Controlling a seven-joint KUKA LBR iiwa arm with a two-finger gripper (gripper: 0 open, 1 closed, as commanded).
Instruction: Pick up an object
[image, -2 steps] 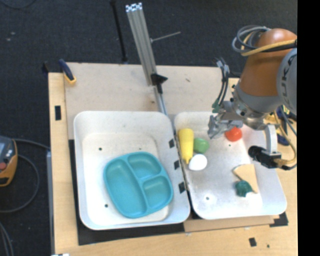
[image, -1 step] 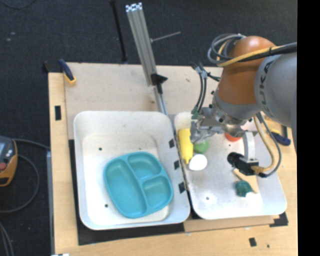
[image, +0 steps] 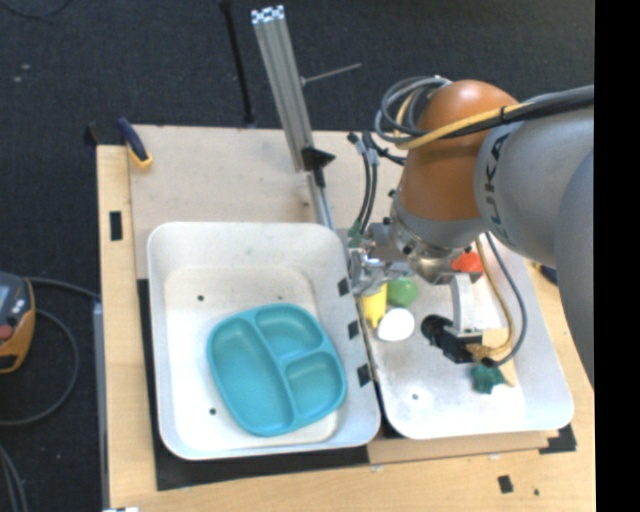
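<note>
Your gripper (image: 385, 275) hung low over the right bin (image: 540, 400), above the yellow, green and white objects (image: 396, 325); its grip I couldn't tell; you needed one piece centred.

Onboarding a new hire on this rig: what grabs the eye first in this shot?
The grey arm with its orange band looms in from the right over the right bin. The turquoise divided plate lies alone in the left bin. Below the wrist in the right bin cluster a yellow object, a green ball and a white ball.
</note>
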